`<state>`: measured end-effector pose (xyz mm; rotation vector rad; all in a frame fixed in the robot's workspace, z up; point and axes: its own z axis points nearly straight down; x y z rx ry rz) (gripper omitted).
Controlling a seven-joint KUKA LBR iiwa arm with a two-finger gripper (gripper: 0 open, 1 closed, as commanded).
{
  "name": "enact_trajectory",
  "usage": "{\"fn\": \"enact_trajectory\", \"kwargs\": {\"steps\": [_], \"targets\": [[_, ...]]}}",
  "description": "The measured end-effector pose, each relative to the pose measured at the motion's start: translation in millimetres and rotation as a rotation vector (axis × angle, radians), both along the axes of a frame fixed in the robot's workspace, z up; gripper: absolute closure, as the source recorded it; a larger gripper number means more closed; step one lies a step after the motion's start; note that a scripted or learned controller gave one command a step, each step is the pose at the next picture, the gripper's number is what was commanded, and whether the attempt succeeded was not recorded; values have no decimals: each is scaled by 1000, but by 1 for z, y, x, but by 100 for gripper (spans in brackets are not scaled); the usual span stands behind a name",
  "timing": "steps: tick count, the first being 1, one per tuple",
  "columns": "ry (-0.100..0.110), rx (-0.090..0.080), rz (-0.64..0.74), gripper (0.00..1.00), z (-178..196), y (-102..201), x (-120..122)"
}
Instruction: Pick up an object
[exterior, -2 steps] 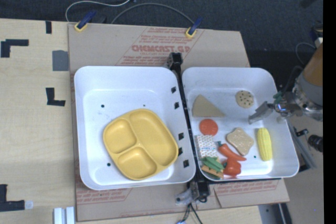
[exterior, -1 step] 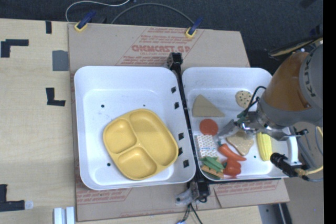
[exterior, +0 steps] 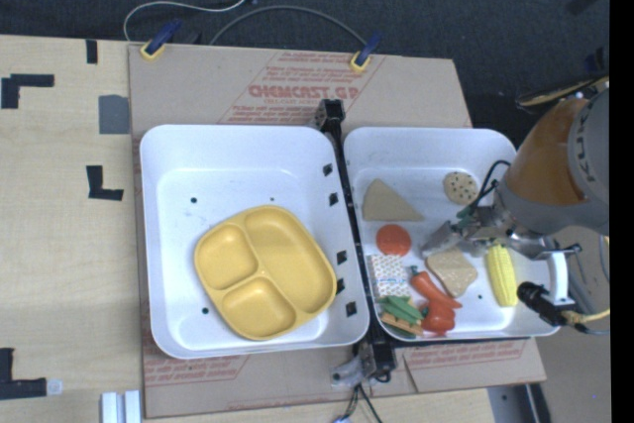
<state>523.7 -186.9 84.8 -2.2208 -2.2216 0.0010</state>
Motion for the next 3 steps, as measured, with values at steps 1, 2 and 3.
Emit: {"fn": "enact_trajectory", "kwargs": {"steps": [1, 2, 3], "targets": [[-4, 0, 1, 100, 12, 1, 1], [-3, 0, 1, 0, 12, 1, 1], [-6, 1, 8, 0, 68, 71, 38]]}}
